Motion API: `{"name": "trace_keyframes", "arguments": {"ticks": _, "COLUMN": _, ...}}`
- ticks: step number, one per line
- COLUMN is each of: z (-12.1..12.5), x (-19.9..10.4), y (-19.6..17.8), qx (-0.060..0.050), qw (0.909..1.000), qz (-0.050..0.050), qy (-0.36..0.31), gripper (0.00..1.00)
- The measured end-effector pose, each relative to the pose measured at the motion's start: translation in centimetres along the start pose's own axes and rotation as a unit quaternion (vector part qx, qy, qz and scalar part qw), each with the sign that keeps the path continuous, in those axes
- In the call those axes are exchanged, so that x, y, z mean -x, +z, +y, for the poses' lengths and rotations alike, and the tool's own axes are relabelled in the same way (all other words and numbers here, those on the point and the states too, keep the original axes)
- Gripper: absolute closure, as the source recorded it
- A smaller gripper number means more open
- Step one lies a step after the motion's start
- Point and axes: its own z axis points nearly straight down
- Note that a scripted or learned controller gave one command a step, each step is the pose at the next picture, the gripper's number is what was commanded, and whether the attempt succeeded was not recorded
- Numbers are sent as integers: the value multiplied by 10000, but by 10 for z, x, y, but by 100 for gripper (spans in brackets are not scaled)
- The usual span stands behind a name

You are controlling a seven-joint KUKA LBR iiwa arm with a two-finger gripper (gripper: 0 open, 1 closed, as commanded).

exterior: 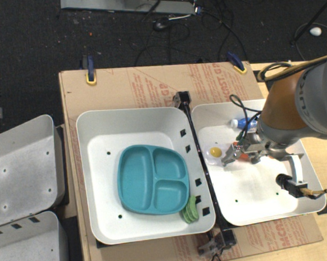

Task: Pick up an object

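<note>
You're at the approach step: gripper [233, 154] sits low in the right white bin [259, 204], can't tell its grip state, small yellow round object [215, 151] lies just beside it, so next move needs centring over that.

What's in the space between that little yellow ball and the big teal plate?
In the camera view, the black divider where the two bins meet lies between the yellow ball and the teal plate, plus bare white bin floor on each side.

The gripper [237, 152] hangs low in the right bin [259, 207], just right of a small yellow object [215, 151]; a teal divided plate [153, 179] fills the left bin [102, 216].
</note>
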Motion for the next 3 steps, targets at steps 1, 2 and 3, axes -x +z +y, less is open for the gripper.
{"name": "trace_keyframes", "arguments": {"ticks": 1, "z": 1, "x": 0, "y": -11, "qx": 17, "qw": 10000, "qz": 0, "qy": 2, "gripper": 100}}
{"name": "trace_keyframes", "arguments": {"ticks": 2, "z": 9, "x": 2, "y": -57, "qx": 32, "qw": 10000, "qz": -8, "qy": -15, "gripper": 100}}
{"name": "trace_keyframes", "arguments": {"ticks": 3, "z": 12, "x": -1, "y": -120, "qx": 33, "qw": 10000, "qz": -6, "qy": -22, "gripper": 100}}
